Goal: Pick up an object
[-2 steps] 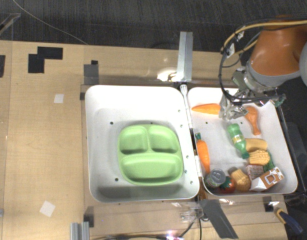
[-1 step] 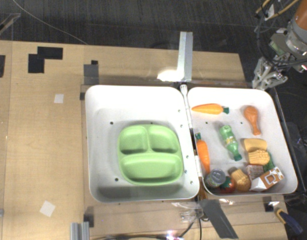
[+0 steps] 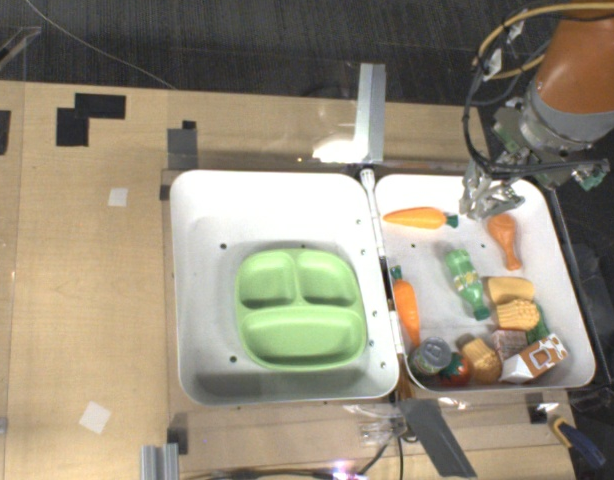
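My claw (image 3: 484, 196) hangs over the right bin's (image 3: 579, 298) far corner, between the carrot (image 3: 419, 218) and drumstick (image 3: 505, 238); its state I cannot tell. It could drop into the gap, grabbing nothing, or hit the wall.

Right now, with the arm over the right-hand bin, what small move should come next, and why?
Probably a short descent onto the orange toy chicken drumstick. The two-finger gripper hangs at the top of the right white bin, between that drumstick and the orange toy carrot with the green top, with nothing visibly held. The drumstick looks nearest and lies apart from the crowded pile below.
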You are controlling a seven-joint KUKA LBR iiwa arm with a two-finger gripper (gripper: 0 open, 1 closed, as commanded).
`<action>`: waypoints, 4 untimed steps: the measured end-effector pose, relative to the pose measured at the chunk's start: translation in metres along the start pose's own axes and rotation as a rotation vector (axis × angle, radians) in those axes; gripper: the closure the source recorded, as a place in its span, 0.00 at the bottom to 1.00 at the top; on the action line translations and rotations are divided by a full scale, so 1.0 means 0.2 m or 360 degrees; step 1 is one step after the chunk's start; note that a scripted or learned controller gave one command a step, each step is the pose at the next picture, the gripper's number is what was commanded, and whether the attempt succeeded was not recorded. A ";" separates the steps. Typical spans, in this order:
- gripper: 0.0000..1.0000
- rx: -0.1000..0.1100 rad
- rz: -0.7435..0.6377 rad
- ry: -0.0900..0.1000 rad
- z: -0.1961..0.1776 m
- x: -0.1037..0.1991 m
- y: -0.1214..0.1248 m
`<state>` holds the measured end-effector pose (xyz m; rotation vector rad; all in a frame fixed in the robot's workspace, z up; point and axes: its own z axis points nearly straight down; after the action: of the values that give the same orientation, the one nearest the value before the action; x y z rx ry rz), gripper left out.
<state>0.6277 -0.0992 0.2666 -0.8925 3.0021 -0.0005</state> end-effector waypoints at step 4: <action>1.00 -0.0005 0.1055 0.0002 0.03 -0.38 0.75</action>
<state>0.6090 0.0672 0.2608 0.1329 3.1318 0.0088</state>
